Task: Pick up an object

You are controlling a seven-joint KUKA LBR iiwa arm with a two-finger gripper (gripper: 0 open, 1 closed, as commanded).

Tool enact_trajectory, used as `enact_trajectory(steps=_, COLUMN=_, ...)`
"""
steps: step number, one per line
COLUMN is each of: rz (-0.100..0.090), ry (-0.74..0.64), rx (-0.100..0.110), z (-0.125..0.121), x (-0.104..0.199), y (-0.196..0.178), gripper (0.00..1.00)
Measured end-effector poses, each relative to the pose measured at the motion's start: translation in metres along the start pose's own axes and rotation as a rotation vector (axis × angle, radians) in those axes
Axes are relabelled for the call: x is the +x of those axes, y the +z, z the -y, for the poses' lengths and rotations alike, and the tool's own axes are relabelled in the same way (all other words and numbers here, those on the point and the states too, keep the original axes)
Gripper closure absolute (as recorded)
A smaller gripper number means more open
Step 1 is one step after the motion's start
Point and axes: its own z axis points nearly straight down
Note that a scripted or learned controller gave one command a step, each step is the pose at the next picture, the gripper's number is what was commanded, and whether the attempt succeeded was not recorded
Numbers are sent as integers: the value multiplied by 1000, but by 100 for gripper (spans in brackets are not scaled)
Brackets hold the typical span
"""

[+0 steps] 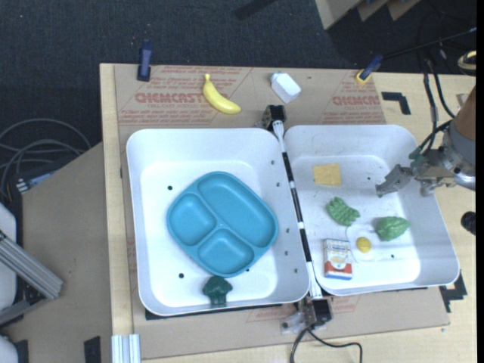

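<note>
My gripper [408, 185] hangs over the right side of the right bin [431, 267], open, with nothing between its fingers. Below it lies a green leafy toy [391, 227]. A second green toy [342, 211] rests to its left. A yellow square slice [327, 175] sits near the bin's back. A small yellow ball on a white piece [364, 243] and a red-and-white carton [338, 259] lie toward the front.
The left bin [144, 165] holds a blue divided plate [220, 222] and a dark green broccoli toy [217, 288]. On the bench behind the bins lie a banana [220, 97] and a white block [286, 87]. Cables hang at the right behind the arm.
</note>
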Motion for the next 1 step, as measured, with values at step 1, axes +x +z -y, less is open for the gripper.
enact_trajectory(steps=1, rz=5, ry=0, rx=-11, z=29, x=-3, y=101, gripper=0)
